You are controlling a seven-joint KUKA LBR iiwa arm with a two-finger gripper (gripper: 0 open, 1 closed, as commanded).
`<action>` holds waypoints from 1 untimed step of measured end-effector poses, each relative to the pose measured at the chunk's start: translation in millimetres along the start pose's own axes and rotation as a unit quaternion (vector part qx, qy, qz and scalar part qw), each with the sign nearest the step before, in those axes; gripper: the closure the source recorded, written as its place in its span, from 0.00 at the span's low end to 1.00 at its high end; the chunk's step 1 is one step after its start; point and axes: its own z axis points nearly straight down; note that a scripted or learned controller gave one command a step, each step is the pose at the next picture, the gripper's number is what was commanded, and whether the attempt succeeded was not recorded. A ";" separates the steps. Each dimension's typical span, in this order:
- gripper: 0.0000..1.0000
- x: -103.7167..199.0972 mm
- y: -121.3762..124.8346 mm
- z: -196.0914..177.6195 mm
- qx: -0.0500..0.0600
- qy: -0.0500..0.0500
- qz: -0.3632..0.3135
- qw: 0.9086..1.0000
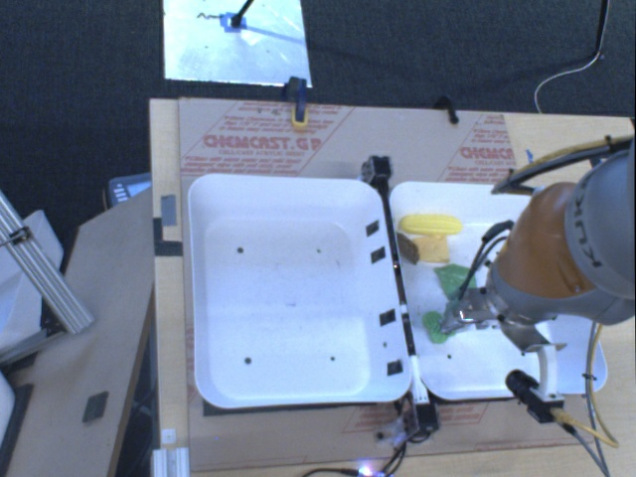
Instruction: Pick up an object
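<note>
Green object (444,301) lies in right bin (477,381), near its left wall, midway along; gripper (459,319) sits low right over it, touching or just above, can't tell which; grip state can't tell; yellow object (430,225) and tan block (425,248) near bin's far-left corner; left bin (288,296) alongside.

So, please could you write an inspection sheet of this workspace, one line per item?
Surface: bench bears the left bin and the right bin, side by side.
Job's things: yellow object, tan block and green object, all in the right bin.
Clutter: yellow-and-blue clamp on the bench's far edge.
Grippers: gripper low over the right bin, by the green object; no grasp visible.
Cables: white cable on the floor; yellow cable near the arm.
Surroundings: dark carpet, shiny sheet.
</note>
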 end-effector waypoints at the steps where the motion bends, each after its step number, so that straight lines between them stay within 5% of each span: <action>1: 1.00 49.0 80.4 -102.4 -0.001 0.002 -0.006 1.000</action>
